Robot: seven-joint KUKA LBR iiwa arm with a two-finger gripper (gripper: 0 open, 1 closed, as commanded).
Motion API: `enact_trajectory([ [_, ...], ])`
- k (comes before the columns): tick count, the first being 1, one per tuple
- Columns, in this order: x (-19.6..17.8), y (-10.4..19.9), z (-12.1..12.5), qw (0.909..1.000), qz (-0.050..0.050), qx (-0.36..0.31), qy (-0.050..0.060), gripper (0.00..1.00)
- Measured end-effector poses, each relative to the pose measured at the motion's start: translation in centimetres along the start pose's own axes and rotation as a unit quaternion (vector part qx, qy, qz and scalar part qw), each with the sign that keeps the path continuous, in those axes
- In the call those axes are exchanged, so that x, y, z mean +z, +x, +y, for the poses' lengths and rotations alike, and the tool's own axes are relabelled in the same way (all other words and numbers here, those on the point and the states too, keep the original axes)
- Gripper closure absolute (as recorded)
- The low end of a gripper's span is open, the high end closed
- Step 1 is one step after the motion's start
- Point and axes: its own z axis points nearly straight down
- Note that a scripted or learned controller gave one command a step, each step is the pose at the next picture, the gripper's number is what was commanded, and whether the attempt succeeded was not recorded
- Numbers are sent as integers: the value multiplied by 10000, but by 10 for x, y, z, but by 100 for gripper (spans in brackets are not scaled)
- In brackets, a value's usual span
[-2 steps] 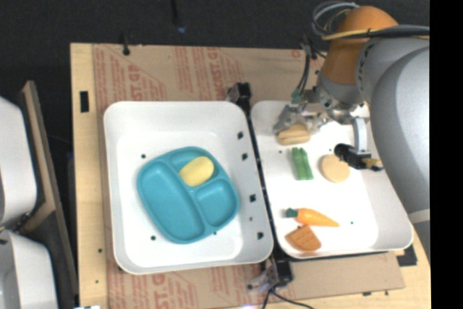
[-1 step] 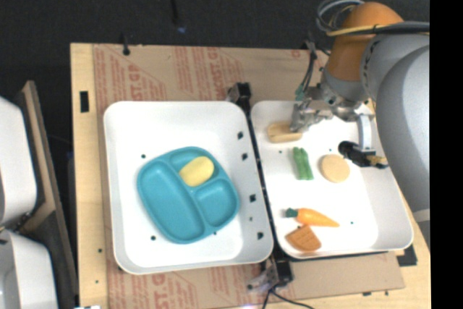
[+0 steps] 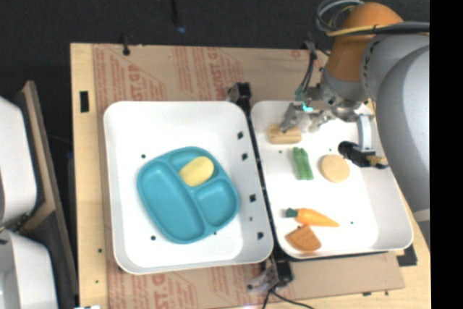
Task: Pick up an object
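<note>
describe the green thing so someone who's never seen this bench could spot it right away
Look at the right white bin, the one the arm reaches into. Near its middle, below the tan block at the gripper and left of the round beige piece, lies the green piece. It is the only green item, a short upright stick.

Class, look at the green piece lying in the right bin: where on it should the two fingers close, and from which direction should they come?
Grip the green piece at its middle, across its narrow width, coming straight down from above. It lies flat on the right bin, long and slim, running roughly up and down the view. Bare floor on both long sides probably leaves room for the fingers; the round tan piece sits apart to its right.
</note>
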Motion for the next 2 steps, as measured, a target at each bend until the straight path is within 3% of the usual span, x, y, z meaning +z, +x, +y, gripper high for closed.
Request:
enact_trajectory([
  [1, 11, 8, -33, 10000, 6, 8, 15, 0],
  [2, 11, 35, -65, 10000, 8, 1, 13, 0],
])
